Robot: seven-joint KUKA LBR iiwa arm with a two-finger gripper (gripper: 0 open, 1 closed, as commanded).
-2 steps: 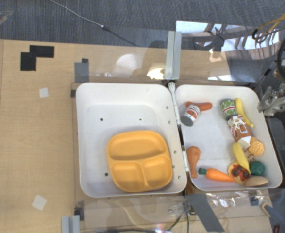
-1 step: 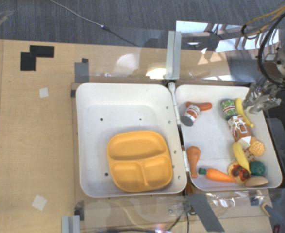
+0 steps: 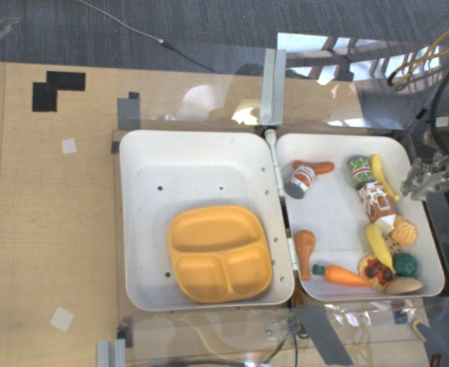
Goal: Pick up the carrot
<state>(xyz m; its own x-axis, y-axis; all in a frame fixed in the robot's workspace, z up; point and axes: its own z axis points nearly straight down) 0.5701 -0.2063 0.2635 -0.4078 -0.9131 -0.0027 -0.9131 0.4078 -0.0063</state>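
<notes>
where the pale wooden bench (image 3: pixel 48 228) fills the left and middle of the frame, dark grey carpet (image 3: pixel 170 14) runs along the top behind it, and black marks sit on the wood at the upper left. two shallow white bins lie side by side on the bench. left bin (image 3: pixel 144 167), in the middle of the frame, holds a yellow divided plate (image 3: pixel 219 251) in its lower half. right bin (image 3: pixel 331 205) holds a scatter of toy food: a small can and a sausage near its top, a drumstick at its lower left, bananas and a carton down its right side. the carrot (image 3: pixel 345 276) lies flat near the lower edge of the right bin, orange with a green tip at its left end, just beside the drumstick. the gripper (image 3: pixel 429 180) hangs at the right edge of the frame, over the bin's right rim, well apart from the carrot; what may be its fingers is a grey blur, so i cannot tell their state.
</notes>
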